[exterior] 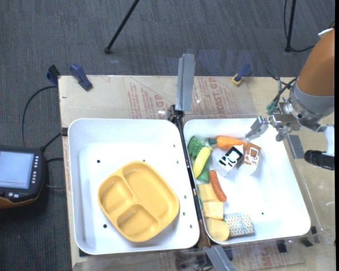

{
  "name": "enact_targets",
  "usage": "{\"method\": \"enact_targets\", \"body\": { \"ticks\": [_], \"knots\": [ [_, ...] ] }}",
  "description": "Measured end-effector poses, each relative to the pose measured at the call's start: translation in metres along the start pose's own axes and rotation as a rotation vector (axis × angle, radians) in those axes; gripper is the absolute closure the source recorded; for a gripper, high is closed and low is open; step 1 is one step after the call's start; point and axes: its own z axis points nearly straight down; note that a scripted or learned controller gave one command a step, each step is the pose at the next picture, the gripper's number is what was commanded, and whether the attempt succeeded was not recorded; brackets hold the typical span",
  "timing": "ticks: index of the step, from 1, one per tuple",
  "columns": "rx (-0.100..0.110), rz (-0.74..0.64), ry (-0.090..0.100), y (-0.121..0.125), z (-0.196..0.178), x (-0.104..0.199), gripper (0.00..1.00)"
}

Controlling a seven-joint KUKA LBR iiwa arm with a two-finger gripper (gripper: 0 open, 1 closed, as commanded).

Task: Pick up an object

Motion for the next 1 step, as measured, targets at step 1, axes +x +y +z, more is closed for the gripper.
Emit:
{"method": "enact_targets", "body": {
  "ticks": [1],
  "knots": [
    [-0.005, -0.041, -0.001, 0.0039, 0.1135, 0.0463, 0.00]
  ]
}}
